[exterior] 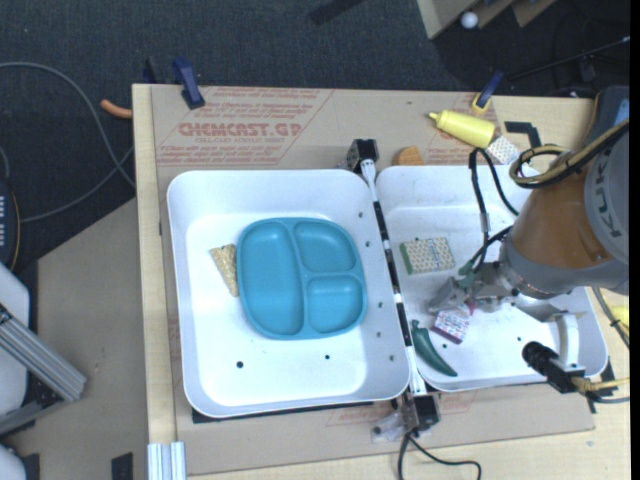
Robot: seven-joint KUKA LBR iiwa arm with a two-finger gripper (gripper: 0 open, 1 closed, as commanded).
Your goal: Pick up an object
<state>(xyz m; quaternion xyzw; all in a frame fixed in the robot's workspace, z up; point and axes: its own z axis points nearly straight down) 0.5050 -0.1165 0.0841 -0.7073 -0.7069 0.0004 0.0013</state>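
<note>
My gripper [460, 295] hangs low in the right bin [500, 373], near its middle, on the grey arm with the orange band [560, 233]. Just below it, touching or nearly touching, lies a small pink and white packet [452, 325]. A green patterned pad [428, 255] lies above and left of the gripper. A dark green curved piece [431, 350] rests by the bin's left wall. Nothing shows clearly between the fingers.
The left bin [200, 368] holds a blue divided plate [300, 276] with a tan cracker-like piece [224, 263] at its left edge. Behind the right bin lie a yellow object [463, 126] and a small brown item [407, 155]. Cables [482, 203] cross the right bin.
</note>
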